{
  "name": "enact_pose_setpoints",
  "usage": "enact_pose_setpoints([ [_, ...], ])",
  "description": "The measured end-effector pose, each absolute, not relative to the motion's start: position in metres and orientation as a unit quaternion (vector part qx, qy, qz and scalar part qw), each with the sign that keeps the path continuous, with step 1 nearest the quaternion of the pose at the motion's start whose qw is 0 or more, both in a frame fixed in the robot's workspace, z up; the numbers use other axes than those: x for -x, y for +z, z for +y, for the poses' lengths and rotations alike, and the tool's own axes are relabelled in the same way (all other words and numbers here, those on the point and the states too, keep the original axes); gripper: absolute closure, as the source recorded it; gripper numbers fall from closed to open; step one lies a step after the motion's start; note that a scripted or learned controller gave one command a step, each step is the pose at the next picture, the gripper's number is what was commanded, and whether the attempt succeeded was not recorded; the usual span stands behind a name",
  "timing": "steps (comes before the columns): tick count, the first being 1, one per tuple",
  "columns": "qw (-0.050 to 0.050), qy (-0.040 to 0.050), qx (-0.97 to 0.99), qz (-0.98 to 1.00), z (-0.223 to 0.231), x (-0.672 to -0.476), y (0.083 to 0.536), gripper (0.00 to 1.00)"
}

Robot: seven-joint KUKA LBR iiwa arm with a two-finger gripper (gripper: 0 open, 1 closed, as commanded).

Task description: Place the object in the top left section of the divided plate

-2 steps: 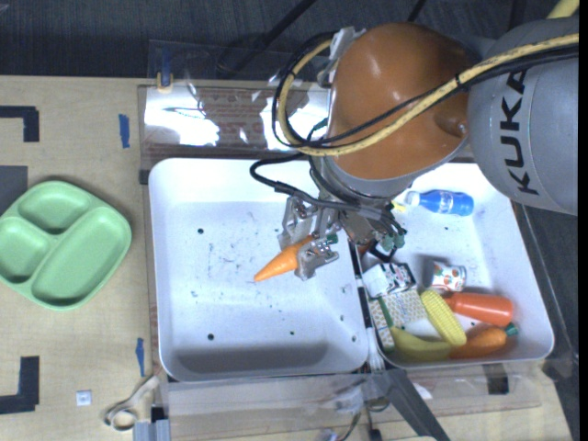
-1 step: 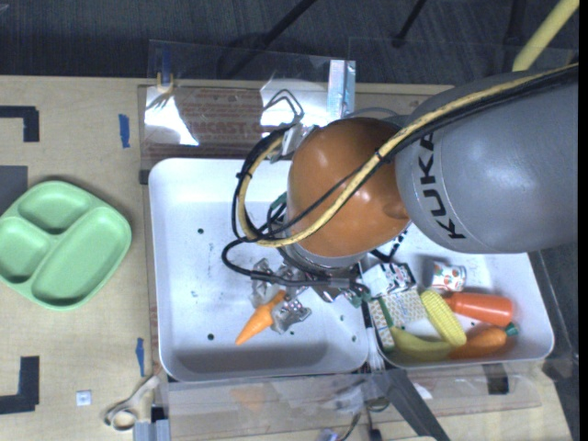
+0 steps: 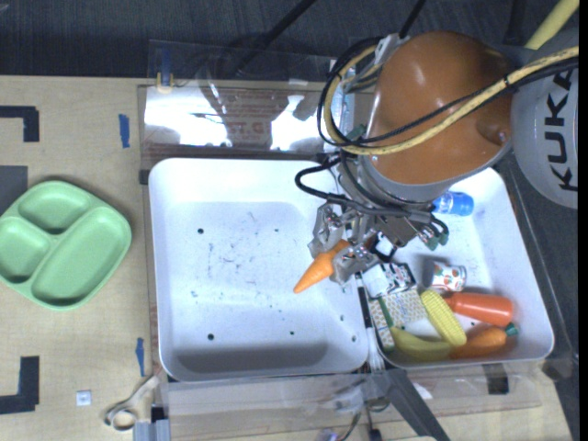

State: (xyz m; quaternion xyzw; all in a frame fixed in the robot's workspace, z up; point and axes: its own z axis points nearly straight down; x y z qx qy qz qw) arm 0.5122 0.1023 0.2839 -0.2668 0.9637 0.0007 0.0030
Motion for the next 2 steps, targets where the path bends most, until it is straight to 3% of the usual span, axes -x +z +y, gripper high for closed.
enact_pose_setpoints([
  [1,0.002,0.0012,0.227,0.974,0.131,-0.504,0.155,1.0],
  [2,0.004,0.0015,0.285,0.958,0.169,-0.561,0.193,1.0],
])
